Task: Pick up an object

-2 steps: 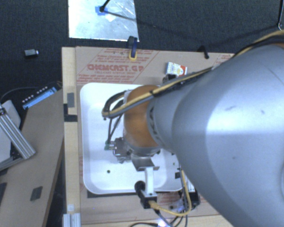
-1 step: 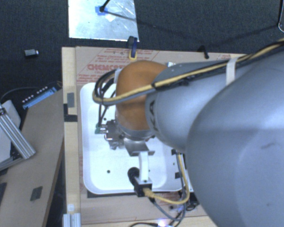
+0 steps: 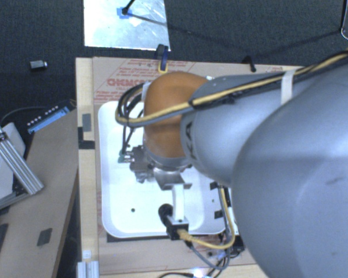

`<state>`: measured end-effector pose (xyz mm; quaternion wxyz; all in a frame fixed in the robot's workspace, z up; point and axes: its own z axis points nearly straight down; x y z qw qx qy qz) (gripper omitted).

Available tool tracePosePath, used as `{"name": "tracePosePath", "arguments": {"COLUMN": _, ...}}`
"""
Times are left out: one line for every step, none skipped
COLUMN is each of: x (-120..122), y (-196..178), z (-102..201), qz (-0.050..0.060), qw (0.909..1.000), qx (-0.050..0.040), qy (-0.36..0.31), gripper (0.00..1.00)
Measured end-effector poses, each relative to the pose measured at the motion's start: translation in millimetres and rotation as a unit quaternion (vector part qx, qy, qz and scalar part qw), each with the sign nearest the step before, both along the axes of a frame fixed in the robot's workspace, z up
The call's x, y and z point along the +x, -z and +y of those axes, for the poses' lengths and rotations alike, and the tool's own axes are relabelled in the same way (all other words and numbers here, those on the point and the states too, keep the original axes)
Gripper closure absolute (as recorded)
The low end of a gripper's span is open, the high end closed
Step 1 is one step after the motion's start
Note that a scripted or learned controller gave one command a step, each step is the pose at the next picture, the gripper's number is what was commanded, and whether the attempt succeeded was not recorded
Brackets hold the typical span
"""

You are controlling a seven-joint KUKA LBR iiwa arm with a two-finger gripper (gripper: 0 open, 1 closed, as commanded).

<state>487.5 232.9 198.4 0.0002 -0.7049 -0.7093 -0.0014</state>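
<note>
Step, by the look of it: grasp attempt, w/ arm [image 3: 267,155] reaching in from the right over left bin [image 3: 107,155]. Gripper [image 3: 142,169] hangs over bin's middle; released or clenched can't be told. Target obj. prob. hidden beneath wrist. Tiny dark speck [image 3: 133,209] on near-left floor, too small to ID. Next move calls for straight lift to verify the hold.

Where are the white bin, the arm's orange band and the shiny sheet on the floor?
white bin [image 3: 113,213], camera view, bare floor near its left wall.
orange band [image 3: 162,109], camera view, middle of its top.
shiny sheet [image 3: 104,16], camera view, its left half.
</note>
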Motion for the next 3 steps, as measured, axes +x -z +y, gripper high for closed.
{"name": "tracePosePath", "arguments": {"x": 1, "y": -173, "z": 2, "qz": -0.008, "qw": 1.0000, "qx": 0.0037, "qy": 0.000, "gripper": 1.00}}
{"name": "tracePosePath", "arguments": {"x": 0, "y": -175, "z": 2, "qz": -0.001, "qw": 1.0000, "qx": -0.0002, "qy": -0.002, "gripper": 1.00}}
{"name": "tracePosePath", "arguments": {"x": 0, "y": -186, "z": 2, "qz": -0.001, "qw": 1.0000, "qx": 0.0000, "qy": -0.005, "gripper": 1.00}}
